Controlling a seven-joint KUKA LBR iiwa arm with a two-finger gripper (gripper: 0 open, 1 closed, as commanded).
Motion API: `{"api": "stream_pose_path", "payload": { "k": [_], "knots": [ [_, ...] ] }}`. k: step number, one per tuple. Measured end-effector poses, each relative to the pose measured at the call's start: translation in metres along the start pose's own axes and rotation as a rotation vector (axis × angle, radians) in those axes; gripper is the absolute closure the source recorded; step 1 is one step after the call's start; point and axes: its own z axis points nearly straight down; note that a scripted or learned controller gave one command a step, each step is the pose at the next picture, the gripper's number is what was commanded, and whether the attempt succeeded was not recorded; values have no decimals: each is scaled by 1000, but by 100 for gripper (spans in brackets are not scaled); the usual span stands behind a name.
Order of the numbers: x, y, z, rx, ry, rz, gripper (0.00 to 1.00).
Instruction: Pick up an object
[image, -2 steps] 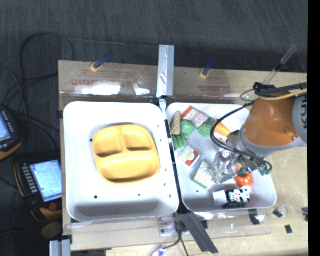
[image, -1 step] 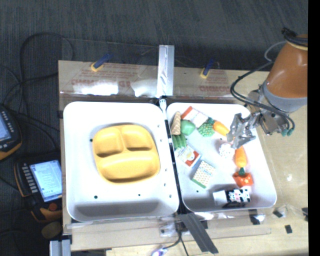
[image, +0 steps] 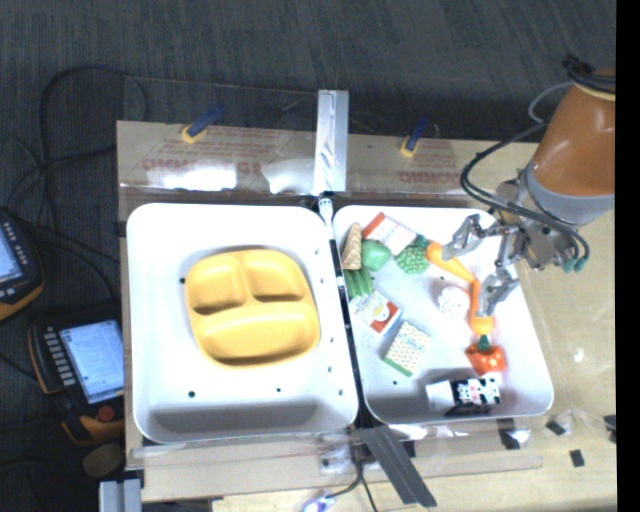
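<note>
Lying beneath the open fingers (image: 484, 262), a slim orange carrot (image: 452, 264).

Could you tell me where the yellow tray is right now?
The yellow tray lies in the middle of the left bin, across the divider from the toys in the right bin.
</note>
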Motion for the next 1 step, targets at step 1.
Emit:
{"api": "stream_pose_path", "payload": {
  "k": [1],
  "knots": [
    [-2, -20, 120, -2, 1, 25, 0]
  ]
}}
